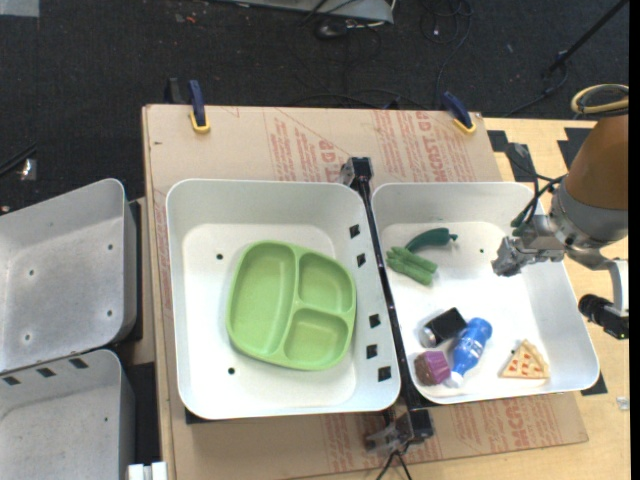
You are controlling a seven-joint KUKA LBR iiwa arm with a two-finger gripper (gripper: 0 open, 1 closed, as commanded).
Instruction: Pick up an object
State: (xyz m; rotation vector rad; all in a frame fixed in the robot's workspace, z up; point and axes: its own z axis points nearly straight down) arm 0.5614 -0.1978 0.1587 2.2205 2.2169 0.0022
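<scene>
Dark carpet strewn with cables surrounds a brown board bench (300, 138) that bears two shallow white bins side by side. Inside the right bin (560, 308) lie the loose objects: a dark green curved piece (432, 238) near the far wall, touching or just beside a lighter green ridged piece (411, 264); nearer the front, a small black block (444, 325), a blue bottle (471, 345) lying tilted just beside it, a purple lump (433, 368) next to the bottle's lower end, and a pizza-slice toy (524, 362) a little apart toward the right front corner. None of them is lifted; all rest on the bin floor. The gripper (508, 260) hangs over the right bin's far right part, well apart from the green pieces and from the group at the front, with nothing visible between its fingers; whether they are spread or pressed together I cannot tell, since they are too small and blurred. Behind it the grey arm (590, 203) with its orange band enters from the right. The left bin (190, 268) holds a light green divided plate (292, 306) with three compartments, lying flat near its middle. Yellow-tipped clamps (200, 118) grip the bench's far edge.
</scene>
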